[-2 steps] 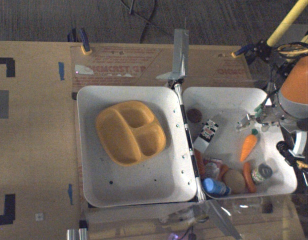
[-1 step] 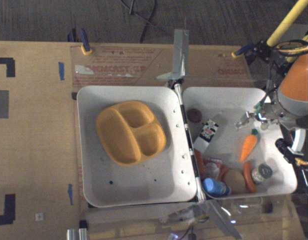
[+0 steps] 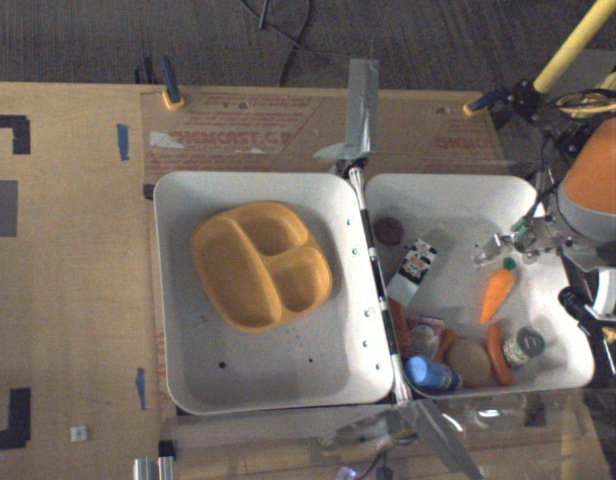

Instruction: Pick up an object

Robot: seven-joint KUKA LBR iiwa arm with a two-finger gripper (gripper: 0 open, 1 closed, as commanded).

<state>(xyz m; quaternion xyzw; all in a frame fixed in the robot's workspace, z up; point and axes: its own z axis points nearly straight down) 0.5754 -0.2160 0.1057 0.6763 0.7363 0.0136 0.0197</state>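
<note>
My gripper (image 3: 507,243) hangs over the far right part of the right bin (image 3: 458,193), with its fingers open and nothing between them. An orange carrot (image 3: 497,296) lies just below it in the view, its green top close to the fingertips. Left of the carrot lies a black and white carton (image 3: 418,261). A dark brown round piece (image 3: 388,230) sits near the bin's left wall.
The left bin (image 3: 188,368) holds an orange divided plate (image 3: 260,265). Along the right bin's near edge are a blue-capped bottle (image 3: 429,373), a brown potato-like lump (image 3: 470,362), a red piece (image 3: 498,354) and a small dark-lidded jar (image 3: 524,345).
</note>
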